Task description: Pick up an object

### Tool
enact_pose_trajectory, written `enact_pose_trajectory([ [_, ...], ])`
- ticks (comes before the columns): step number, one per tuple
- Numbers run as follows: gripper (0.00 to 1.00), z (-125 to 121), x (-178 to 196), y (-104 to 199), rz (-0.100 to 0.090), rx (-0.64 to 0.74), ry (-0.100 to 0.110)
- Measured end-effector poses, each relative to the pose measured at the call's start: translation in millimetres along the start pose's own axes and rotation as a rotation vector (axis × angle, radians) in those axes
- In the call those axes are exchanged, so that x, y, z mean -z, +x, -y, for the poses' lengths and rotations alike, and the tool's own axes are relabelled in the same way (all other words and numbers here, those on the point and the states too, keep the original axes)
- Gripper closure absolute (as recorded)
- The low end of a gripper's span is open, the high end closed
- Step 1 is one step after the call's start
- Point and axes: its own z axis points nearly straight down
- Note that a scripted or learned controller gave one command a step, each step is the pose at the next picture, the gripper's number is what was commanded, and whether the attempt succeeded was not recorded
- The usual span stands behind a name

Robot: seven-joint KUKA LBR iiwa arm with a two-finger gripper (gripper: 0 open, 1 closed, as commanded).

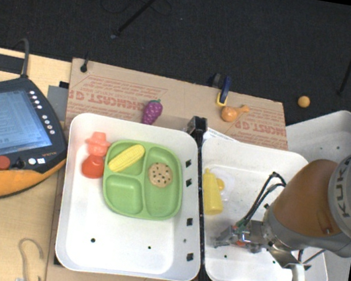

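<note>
Two bins, left bin with green tray, right bin with yellow bottle

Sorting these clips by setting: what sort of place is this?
Probably a robotics lab bench: two white bins holding toy food, a teach pendant beside them, cardboard underlay, and loose cables on the dark floor behind.

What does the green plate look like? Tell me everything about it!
The green plate is a rounded, plastic-looking tray with three sections. It lies flat in the left white bin, toward the bin's back. A yellow corn cob lies tilted in its back left section, a round cookie sits in its right section, and the front left section shows bare green. An orange toy stands right beside its left edge.
</note>
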Motion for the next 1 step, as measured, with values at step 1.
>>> enact_pose_trajectory([
  [1, 0.0, 0.7, -8.7, 0.5, 0.001, -0.002, -0.004],
])
